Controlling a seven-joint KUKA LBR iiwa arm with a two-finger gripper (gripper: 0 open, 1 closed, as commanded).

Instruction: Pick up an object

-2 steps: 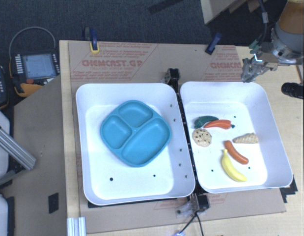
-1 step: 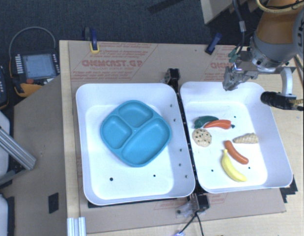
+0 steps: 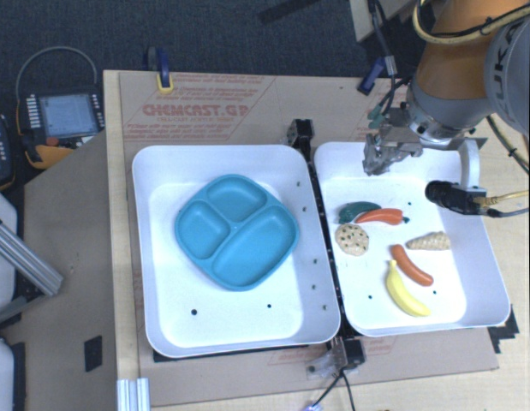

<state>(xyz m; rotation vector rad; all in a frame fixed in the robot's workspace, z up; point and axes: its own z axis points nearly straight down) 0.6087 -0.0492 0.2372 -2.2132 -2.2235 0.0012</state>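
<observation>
A: Where does the arm sit?
B: It comes in from the right. The gripper [image 3: 380, 159] hangs over the upper left part of the right bin [image 3: 483, 302], near the bin's far wall. Fingers point down. From this angle it can't be told whether they are spread or closed; nothing visible sits between them.

A: What's in the right bin?
B: Toy food, all loose on the floor of the bin. A red chili pepper with a dark green end [image 3: 372, 214] lies just below the gripper, apart from it. A cookie [image 3: 352, 239] sits just under the pepper's left end. A pale croissant-like piece [image 3: 428, 241] lies to the right of centre. A red sausage [image 3: 412, 265] lies on a diagonal below that, and a banana [image 3: 404, 291] lies just beside the sausage on its lower left, near or touching it.

A: Left bin?
B: The left bin [image 3: 162, 315] holds one blue divided plate [image 3: 237, 230], three compartments, lying flat and turned at a slant.

A: Anything else around?
B: A black cylindrical part [image 3: 453, 197] on the arm's side hangs over the right bin's right half. Both bins rest on a cardboard sheet [image 3: 213, 105] on the bench. A handheld control pendant [image 3: 66, 115] lies off the bench at upper left.
</observation>
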